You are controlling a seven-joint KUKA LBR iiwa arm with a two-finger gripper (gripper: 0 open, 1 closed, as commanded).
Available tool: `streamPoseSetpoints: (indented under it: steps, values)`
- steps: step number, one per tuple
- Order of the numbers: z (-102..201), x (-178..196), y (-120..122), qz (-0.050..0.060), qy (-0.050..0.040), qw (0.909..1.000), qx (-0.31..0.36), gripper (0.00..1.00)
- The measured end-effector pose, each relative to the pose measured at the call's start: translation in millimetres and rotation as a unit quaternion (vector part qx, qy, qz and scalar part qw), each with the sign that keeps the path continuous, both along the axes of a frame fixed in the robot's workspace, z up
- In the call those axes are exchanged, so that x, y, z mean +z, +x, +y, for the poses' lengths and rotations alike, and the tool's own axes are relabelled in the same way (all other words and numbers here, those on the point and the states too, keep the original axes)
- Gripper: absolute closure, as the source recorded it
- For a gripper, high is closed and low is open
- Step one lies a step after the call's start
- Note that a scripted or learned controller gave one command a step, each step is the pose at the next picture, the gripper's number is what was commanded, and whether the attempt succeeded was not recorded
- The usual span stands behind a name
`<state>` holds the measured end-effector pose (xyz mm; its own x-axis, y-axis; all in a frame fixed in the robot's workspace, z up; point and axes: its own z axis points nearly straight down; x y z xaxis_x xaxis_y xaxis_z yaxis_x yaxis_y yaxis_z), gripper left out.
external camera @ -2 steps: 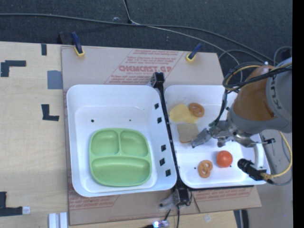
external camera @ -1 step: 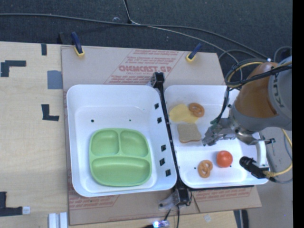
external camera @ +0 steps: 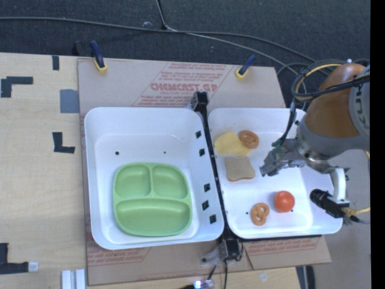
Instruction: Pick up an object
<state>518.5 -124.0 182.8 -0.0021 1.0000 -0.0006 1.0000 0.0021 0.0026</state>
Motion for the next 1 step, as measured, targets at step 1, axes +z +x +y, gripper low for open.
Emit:
streamPoseSetpoints:
  steps: [1]
  values:
    - [0.4, 26.4, 0.5, 0.001, 0.0001, 1.0000, 0.000, 1.00]
